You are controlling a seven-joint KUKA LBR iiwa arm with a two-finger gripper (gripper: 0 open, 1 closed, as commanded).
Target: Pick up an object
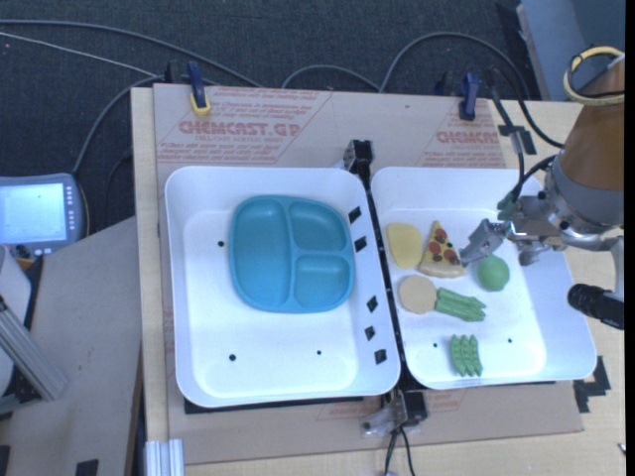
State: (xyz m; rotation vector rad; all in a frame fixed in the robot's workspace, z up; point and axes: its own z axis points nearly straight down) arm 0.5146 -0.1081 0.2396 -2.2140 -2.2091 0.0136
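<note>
The right bin [561, 350] holds several toy foods: a yellow piece [403, 244], a pizza slice [439, 251], a tan round piece [418, 294], a green pod [459, 305], a ribbed green bundle [464, 355] and a green ball [493, 273]. My gripper [505, 249] hangs over the right bin's upper right part, just above the green ball and to the right of the pizza slice. Its fingers stand apart, one [484, 240] by the pizza's edge, and nothing is between them. The ball lies on the bin floor, apart from the fingers.
A blue divided plate [293, 254] lies in the left bin [189, 296]. A black divider with clips [369, 266] runs between the bins. Clamps [198, 95] hold the board at the back. A small screen [38, 211] stands off the bench to the left.
</note>
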